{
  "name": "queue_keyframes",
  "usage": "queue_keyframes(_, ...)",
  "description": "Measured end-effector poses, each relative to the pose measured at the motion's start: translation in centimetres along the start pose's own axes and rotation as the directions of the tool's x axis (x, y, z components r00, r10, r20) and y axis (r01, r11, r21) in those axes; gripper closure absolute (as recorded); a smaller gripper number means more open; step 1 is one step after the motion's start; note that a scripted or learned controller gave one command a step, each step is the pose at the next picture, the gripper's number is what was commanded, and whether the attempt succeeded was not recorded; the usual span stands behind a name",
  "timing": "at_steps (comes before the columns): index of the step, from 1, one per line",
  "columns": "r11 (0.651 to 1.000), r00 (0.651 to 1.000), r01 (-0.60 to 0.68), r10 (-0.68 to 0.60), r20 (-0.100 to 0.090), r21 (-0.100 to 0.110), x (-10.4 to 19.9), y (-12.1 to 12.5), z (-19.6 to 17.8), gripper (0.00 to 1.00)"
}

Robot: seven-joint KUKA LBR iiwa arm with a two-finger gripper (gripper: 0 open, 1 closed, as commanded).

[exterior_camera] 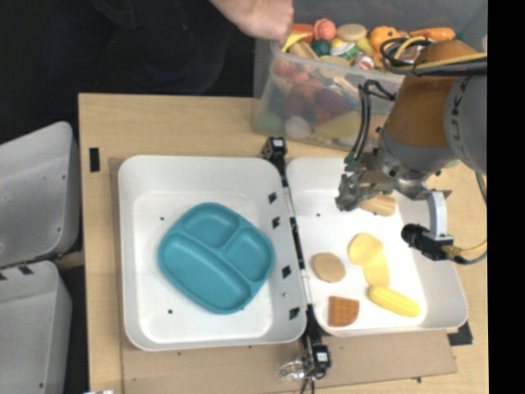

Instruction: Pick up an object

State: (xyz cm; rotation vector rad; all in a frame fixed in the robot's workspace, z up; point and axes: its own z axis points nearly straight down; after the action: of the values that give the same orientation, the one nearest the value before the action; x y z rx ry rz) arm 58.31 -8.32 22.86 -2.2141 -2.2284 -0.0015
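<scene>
My gripper (358, 194) hangs low over the back part of the right bin (443, 302), under the grey arm with its orange band. A tan, bread-like piece (381, 207) lies right beside it, touching or nearly touching; I cannot tell whether it is gripped. Further forward in the same bin lie a round tan cookie (329, 267), two pale yellow pieces (366, 249) (377, 272), a yellow corn-like piece (394, 302) and an orange waffle square (344, 310).
A teal divided plate (216, 255) sits in the left bin (139, 187). A clear tub of toy foods (328, 89) stands behind the bins, with a person's hand (267, 11) at its rim. A black cable fitting (426, 240) hangs at the bin's right.
</scene>
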Motion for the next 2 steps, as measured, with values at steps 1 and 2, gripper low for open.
queue_keyframes(1,1.0,1.0,0.001,-0.001,-0.001,0.0,6.1,-1.1,-0.7,1.0)
queue_keyframes(2,1.0,1.0,-0.001,0.001,0.0,0.002,10.3,-2.0,-0.3,1.0)
